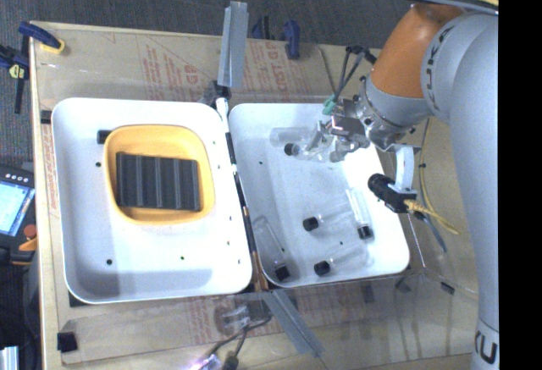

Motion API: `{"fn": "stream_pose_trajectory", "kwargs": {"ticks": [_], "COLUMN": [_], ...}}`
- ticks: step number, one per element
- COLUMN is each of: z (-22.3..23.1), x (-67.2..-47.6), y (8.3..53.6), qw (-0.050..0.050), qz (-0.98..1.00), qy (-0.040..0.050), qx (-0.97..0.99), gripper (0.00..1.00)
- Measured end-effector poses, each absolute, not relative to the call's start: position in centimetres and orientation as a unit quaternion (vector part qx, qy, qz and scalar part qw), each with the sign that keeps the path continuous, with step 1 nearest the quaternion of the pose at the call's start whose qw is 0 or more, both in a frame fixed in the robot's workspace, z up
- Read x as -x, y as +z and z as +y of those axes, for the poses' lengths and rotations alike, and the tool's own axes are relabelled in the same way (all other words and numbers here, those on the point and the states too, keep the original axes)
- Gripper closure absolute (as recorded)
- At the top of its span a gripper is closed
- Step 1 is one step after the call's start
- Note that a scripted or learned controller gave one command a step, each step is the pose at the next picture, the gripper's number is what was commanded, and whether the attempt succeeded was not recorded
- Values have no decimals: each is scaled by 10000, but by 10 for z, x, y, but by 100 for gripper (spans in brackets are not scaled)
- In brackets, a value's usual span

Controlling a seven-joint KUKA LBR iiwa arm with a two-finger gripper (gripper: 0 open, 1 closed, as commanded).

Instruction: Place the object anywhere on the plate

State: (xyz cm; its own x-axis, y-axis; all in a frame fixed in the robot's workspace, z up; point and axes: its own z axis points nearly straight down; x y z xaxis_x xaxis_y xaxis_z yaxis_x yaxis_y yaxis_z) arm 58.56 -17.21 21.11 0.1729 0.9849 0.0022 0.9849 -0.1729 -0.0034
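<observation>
Reaching in from the right side of the view, the grey arm (461, 63) with its orange band is bending down over the far part of the right bin (275, 190), and its tool (332, 140) is hanging low above that bin's white floor. Whether the tool is wide or narrow cannot be told, because the metal parts at its tip are blurring together with a clear object (301, 144) lying just beside it; whether that object is being touched cannot be told either.

Lying loose in the right bin are several more clear pieces with black caps: one (311, 223) is sitting near the bin's middle, another (359, 214) is lying toward the bin's right wall, and two (323, 267) are resting close to its near edge, with a further one (281, 273) at the near left corner. All of them are sitting well apart from the tool.

The yellow plate (161, 138) is sitting in the left bin (127, 275), just beyond the right bin's left wall, and it is carrying a dark ribbed rectangle (158, 181) across its centre. None of the clear pieces is lying on the plate.

Both bins are resting side by side on the brown surface (135, 63), and blue clamps (290, 36) are gripping its far edge behind the right bin.
</observation>
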Motion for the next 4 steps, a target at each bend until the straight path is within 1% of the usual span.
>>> {"fn": "stream_pose_trajectory", "kwargs": {"ticks": [1, 2, 3, 4], "z": [-89, -37, -37, 6], "x": [-597, -628, -628, -604], "y": [205, 192, 192, 191], "qw": [26, -5, -1, 17], "qz": [-6569, -7340, -7342, -7278], "qy": [7, 9, 7, 20], "qx": [7540, 6792, 6790, 6858], "gripper": [100, 100, 0, 0]}}
